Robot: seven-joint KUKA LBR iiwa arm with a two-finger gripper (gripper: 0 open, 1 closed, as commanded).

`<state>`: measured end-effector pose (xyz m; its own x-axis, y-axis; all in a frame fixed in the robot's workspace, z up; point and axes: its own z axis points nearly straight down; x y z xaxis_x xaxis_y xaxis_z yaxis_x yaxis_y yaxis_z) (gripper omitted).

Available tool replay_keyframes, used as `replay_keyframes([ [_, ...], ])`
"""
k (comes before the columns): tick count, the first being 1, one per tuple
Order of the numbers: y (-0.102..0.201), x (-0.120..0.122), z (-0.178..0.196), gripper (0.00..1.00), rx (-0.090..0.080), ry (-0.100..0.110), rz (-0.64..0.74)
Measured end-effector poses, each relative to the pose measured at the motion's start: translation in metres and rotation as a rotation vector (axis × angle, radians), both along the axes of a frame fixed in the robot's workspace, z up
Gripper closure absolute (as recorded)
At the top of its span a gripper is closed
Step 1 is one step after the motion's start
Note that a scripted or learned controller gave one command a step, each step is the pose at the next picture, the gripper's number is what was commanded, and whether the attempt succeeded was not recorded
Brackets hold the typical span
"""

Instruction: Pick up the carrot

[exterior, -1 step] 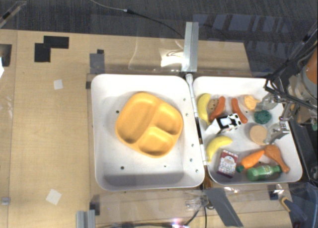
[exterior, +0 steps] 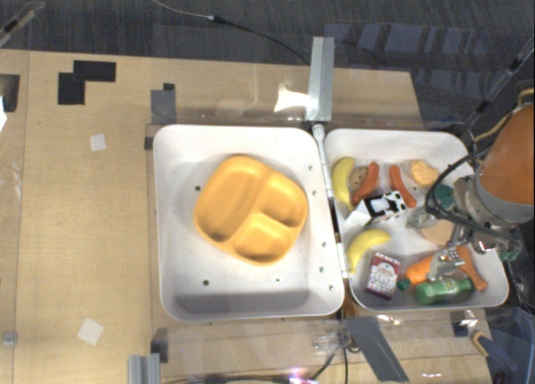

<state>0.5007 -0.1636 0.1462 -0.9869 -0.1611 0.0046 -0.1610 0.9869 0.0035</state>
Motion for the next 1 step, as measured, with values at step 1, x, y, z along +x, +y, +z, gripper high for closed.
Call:
replay_keyframes([
  [1,0.0001,0.0165,-0.0416,0.0,-0.005,-0.024,-0.001],
])
